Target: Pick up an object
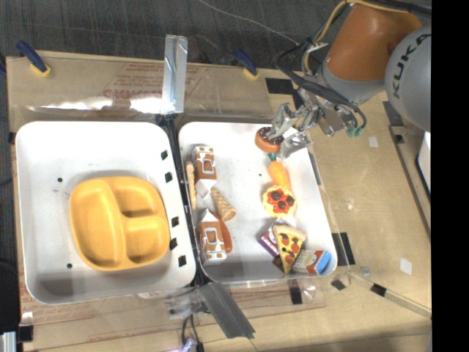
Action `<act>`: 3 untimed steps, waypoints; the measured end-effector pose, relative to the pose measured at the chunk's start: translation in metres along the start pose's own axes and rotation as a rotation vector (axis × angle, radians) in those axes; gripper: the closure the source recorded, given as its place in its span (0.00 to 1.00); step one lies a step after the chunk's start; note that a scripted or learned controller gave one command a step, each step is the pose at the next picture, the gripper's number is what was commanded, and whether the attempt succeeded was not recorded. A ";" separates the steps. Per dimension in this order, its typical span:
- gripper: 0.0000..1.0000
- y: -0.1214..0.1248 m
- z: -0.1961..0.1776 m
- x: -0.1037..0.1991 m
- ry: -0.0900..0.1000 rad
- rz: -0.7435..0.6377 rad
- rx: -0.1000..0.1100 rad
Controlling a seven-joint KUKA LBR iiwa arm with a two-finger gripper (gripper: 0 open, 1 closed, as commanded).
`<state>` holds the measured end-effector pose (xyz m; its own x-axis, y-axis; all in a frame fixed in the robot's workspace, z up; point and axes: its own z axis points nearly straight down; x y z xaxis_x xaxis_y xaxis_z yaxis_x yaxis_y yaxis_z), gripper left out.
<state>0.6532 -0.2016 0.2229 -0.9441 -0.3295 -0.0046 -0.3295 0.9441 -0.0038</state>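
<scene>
A robot hand [287, 134] is hovering at the far right corner of the right bin [245, 134], touching a small red toy [266, 139], grip unclear, which is probably light, rigid, slippery plastic best pinched across its round middle.

The right bin [242, 266] is crowded: toy food lines its left wall and right side, leaving a bare strip down the middle. In the left bin [44, 152], a yellow tray [117, 221] fills the centre, with open floor around it.
</scene>
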 end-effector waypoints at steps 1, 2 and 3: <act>1.00 0.048 0.016 -0.022 0.003 0.013 -0.004; 1.00 -0.009 0.007 -0.002 0.001 0.616 0.001; 1.00 -0.005 0.017 0.006 0.004 0.253 -0.003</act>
<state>0.6494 -0.2085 0.2061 -0.9966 -0.0828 -0.0010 -0.0828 0.9966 -0.0004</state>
